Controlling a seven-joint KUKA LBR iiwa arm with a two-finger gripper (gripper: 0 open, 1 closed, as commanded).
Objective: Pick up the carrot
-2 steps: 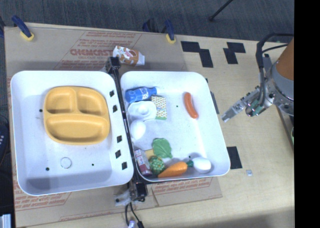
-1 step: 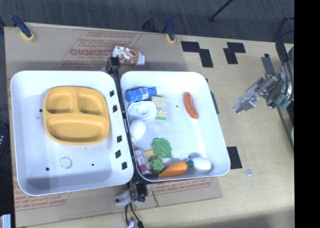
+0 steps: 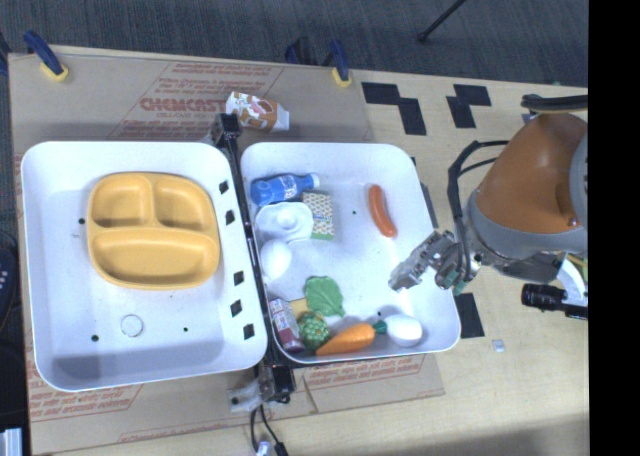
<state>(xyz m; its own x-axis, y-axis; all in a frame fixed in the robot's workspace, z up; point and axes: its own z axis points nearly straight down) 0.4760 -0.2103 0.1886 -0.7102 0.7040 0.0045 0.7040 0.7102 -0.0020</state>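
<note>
On the cardboard sheet [image 3: 190,94] under my bins I read red print, "CHEMCAST", in large letters above the left bin; the smaller red lines around it are too blurred to make out. Labels on the blue bottle [image 3: 283,187] and the small carton [image 3: 256,112] are illegible.

The arm [image 3: 530,194] is seen as a rounded bulk, capped by a broad, smooth orange band with a soft sheen. Below the band a grey collar is wrapped around the wrist, edged by a darker ring. A black cable is looped along the arm's outer side, from above the band down towards the wrist. The hand [image 3: 425,266] is built of grey and dark metal parts, small and angular, with a touch of green at its base. A black cylindrical fitting is mounted beside the wrist.
</note>
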